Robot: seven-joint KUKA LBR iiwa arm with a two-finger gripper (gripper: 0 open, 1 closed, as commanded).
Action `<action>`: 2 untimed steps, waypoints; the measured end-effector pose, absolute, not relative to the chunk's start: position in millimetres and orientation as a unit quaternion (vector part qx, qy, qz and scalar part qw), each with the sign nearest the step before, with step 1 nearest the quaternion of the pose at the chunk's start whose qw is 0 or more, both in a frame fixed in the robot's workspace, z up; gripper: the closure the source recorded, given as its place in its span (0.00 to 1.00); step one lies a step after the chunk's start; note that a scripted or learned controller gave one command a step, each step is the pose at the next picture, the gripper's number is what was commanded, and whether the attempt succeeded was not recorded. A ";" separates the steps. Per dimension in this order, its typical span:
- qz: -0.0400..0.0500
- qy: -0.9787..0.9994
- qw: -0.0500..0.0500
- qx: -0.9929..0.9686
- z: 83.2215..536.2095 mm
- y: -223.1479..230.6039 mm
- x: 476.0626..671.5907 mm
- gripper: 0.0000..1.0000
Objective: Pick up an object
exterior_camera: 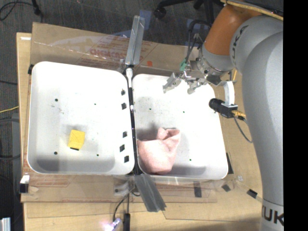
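Observation:
A crumpled pink cloth (159,149) lies in the right bin (207,143), at its front left against the divider. A small yellow block (76,139) sits in the left bin (72,90), toward its front. My gripper (181,84) hangs over the back of the right bin, well behind the cloth, with its two fingers spread apart and nothing between them.
A grey metal divider bar (132,57) runs between the two bins. The arm's grey body and orange band (226,30) fill the right side. A black cable connector (221,107) juts over the right bin's right edge. Cardboard lies under the bins.

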State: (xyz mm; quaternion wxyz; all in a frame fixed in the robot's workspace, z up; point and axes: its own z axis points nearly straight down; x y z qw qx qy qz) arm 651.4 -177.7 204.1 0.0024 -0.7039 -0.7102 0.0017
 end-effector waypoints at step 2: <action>0.001 -0.757 0.002 -0.654 92.4 -144.4 596.5 0.00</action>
